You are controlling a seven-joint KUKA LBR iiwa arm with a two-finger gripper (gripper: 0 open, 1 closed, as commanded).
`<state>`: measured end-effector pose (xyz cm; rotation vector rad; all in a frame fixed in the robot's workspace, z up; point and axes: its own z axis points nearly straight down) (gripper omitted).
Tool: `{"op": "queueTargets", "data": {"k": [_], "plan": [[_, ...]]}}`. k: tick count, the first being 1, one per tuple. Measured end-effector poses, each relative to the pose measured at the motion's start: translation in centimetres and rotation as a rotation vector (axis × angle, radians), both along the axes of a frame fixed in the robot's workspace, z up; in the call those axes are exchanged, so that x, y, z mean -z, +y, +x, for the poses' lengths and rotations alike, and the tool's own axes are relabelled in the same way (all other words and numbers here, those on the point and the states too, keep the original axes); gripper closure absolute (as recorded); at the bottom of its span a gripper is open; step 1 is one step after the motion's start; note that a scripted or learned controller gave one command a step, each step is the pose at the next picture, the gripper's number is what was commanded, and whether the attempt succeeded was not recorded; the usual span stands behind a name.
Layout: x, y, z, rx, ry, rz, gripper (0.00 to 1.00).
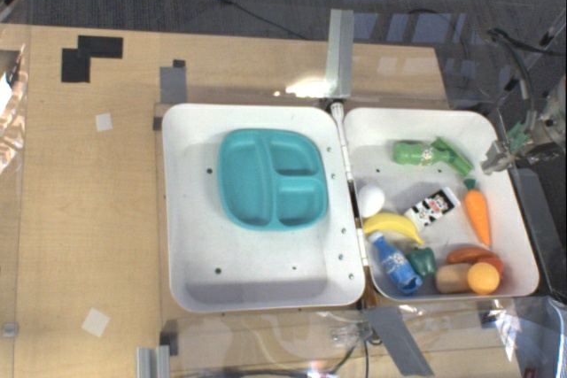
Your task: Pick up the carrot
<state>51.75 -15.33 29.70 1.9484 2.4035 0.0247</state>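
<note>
A smooth, tapered orange carrot [477, 218] lies along the right bin's [524, 230] right wall, beside a black-and-white patterned packet [431, 208]. End effector [499, 157] hovers just beyond; finger state unclear.

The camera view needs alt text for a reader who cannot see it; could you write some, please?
A carrot lies near the right wall of the right bin among toy foods, with the gripper above that bin's right rim. The left bin holds a teal divided plate.
</note>
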Motion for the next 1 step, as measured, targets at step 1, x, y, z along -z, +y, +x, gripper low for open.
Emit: {"op": "queueTargets", "data": {"k": [1], "plan": [[8.03, 2.33, -3.07, 0.075, 0.049, 0.02, 1.0]]}}
